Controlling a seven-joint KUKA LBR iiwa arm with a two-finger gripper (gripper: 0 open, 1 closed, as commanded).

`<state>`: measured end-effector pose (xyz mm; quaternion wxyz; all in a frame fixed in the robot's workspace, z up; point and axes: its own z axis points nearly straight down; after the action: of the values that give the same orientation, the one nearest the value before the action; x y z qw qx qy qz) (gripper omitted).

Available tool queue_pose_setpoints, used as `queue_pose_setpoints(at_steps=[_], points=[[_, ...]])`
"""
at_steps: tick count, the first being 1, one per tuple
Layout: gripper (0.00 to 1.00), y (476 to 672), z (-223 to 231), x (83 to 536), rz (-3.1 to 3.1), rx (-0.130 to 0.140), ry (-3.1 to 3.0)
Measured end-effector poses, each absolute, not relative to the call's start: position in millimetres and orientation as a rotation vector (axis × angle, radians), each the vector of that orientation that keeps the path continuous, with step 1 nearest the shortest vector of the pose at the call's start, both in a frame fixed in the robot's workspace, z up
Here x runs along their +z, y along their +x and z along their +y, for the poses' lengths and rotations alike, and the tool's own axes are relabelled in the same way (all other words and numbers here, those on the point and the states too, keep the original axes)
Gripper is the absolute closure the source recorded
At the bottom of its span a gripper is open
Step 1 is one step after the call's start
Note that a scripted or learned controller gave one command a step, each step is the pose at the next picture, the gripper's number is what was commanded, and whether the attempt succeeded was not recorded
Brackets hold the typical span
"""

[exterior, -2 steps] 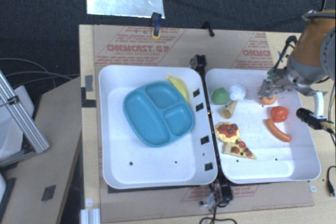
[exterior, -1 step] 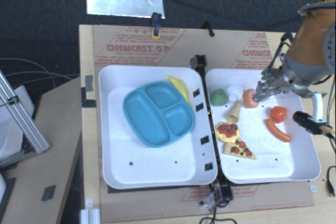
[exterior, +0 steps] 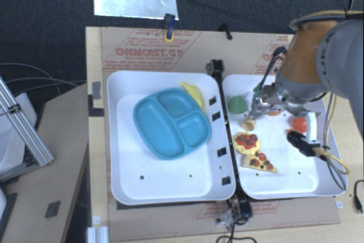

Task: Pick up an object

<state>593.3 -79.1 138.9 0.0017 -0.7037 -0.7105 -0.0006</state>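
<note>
Right bin point(exterior: 284, 189), nearest edge: pizza slice point(exterior: 259, 161) lies flat, a round pizza-like piece point(exterior: 246, 142) just above it, touching or nearly so. Further in, a small tan object point(exterior: 248, 124) sits directly below the gripper point(exterior: 259, 106). Gripper hangs low over the bin, just right of a green ball point(exterior: 237, 104); whether it grips anything cannot be told (too small and dark to judge). An orange-red item point(exterior: 300, 121) lies partly under the arm. Left bin point(exterior: 128, 179): blue divided plate point(exterior: 172, 122), a yellow banana point(exterior: 194, 94) at its far right edge.
</note>
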Motion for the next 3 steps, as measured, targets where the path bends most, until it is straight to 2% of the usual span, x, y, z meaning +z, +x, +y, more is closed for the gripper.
queue_pose_setpoints(at_steps=[1, 2, 3], points=[[1.00, 623.2, -66, 188, -2.233, -0.008, -2.218], [1.00, 612.2, -5, 184, -2.232, -0.003, -2.211], [1.00, 577.4, 53, 290, -2.237, -0.016, -2.212]])
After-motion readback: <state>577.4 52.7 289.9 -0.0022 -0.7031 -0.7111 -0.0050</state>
